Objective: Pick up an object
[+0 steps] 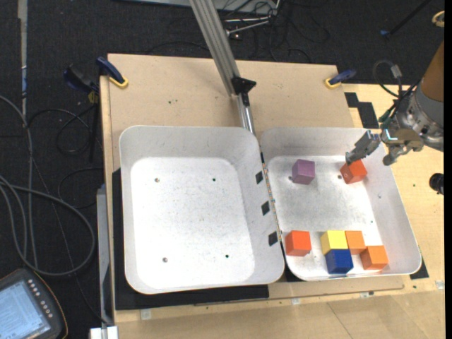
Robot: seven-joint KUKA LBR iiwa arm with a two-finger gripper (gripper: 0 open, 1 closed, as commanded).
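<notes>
My gripper (369,158) hangs over the far right part of the right bin (395,210), its two fingers spread apart and open. A red-orange block (354,171) sits just below the tip of the left finger (359,149), beside it rather than between the fingers. A purple cube (303,171) lies to the left of that block. Along the bin's near edge are an orange cube (298,242), a yellow cube (335,241), a blue cube (339,260) and two more orange cubes (374,257).
The left bin (134,189) sits beside the right one on the wooden bench. A slanted metal pole (215,37) comes down to the gap between the bins at the back. Blue-and-yellow clamps (109,70) hold the board's far corners.
</notes>
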